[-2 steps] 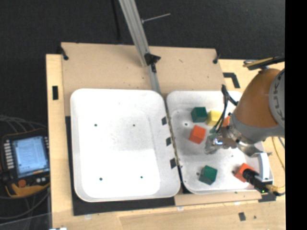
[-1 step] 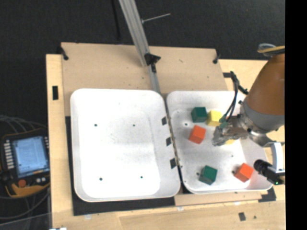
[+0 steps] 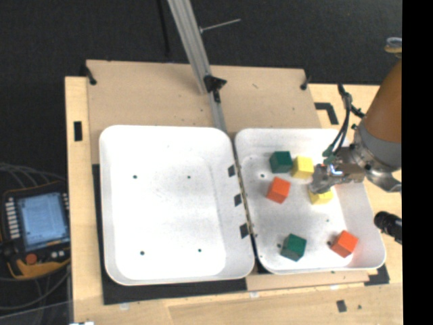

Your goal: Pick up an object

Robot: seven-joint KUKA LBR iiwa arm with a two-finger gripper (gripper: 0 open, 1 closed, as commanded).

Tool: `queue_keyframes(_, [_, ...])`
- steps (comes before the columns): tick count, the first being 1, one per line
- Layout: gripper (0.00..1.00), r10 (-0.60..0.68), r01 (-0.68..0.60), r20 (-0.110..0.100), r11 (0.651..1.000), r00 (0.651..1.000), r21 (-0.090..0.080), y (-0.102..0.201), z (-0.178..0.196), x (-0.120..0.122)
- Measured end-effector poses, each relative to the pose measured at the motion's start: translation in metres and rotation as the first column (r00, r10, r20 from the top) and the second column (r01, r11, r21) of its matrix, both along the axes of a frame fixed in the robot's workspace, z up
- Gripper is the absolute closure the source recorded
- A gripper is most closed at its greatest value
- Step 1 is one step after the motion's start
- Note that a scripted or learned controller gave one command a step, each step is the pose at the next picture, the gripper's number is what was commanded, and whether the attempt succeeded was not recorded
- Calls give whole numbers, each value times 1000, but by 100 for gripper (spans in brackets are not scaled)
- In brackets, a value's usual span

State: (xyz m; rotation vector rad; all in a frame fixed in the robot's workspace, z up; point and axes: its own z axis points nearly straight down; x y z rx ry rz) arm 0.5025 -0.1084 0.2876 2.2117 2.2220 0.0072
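Note:
The right bin (image 3: 358,212) holds several small blocks. A green block (image 3: 281,161) and a yellow block (image 3: 302,166) sit side by side near its back. An orange block (image 3: 278,190) lies just in front of them. A second green block (image 3: 293,246) and a second orange block (image 3: 344,243) rest near the front rim. My gripper (image 3: 326,180) reaches in from the right and hangs directly over a second yellow block (image 3: 321,196), partly covering it. Whether it touches that block I cannot tell.
The left bin (image 3: 169,202) stands beside the right one, joined along a hinge-like divider (image 3: 240,195). A slanted metal pole (image 3: 193,39) rises behind the bins. A teach pendant (image 3: 37,222) lies off the bench's left edge.

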Motion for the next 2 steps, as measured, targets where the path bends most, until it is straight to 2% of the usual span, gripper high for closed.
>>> queue_keyframes(2, [100,1,-1,-5,1000,1000,0,89,-3,60])
